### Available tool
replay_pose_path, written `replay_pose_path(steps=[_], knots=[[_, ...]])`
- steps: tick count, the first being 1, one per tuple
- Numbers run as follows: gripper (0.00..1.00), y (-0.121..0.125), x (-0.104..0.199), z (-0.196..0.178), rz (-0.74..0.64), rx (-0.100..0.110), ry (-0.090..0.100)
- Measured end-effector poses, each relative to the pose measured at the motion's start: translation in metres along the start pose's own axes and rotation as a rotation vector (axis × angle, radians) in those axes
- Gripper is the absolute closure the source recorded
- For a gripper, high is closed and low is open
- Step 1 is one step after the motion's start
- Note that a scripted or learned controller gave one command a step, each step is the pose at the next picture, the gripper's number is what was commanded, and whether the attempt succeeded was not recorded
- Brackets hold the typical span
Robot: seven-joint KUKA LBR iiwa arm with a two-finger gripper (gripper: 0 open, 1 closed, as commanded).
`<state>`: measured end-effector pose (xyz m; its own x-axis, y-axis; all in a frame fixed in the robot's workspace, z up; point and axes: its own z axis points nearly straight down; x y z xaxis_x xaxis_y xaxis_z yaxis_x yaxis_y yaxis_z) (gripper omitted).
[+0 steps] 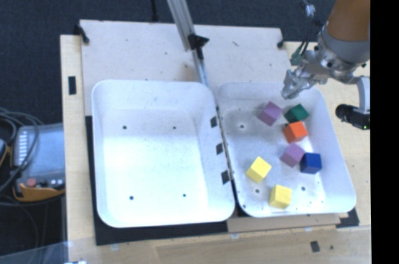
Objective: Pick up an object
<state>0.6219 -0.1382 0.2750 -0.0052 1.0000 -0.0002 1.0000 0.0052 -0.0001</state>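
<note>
Green block (297, 112) just below tool (290, 92)

No legible text, label, brand, number or sign is found. The blocks in the right bin (336, 169) are plain-faced. Small dark tabs are seen along the divider (219, 147) between the bins, unmarked. The grey device (38, 153) at left is too blurred to be read.

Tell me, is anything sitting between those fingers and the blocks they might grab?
Nothing visible does. The gripper hangs over the far side of the right bin, and the nearest blocks, the purple cube and the green cube, lie just below it with bare bin floor between.
</note>
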Motion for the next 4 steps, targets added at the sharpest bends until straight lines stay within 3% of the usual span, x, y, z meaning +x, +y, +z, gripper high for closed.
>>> replay_pose_path(steps=[1, 4], knots=[[1.0, -0.011, 0.048, -0.004, -0.001, -0.001, 0.001], [1.0, -0.054, 0.19, 0.039, -0.002, 0.002, 0.002]])
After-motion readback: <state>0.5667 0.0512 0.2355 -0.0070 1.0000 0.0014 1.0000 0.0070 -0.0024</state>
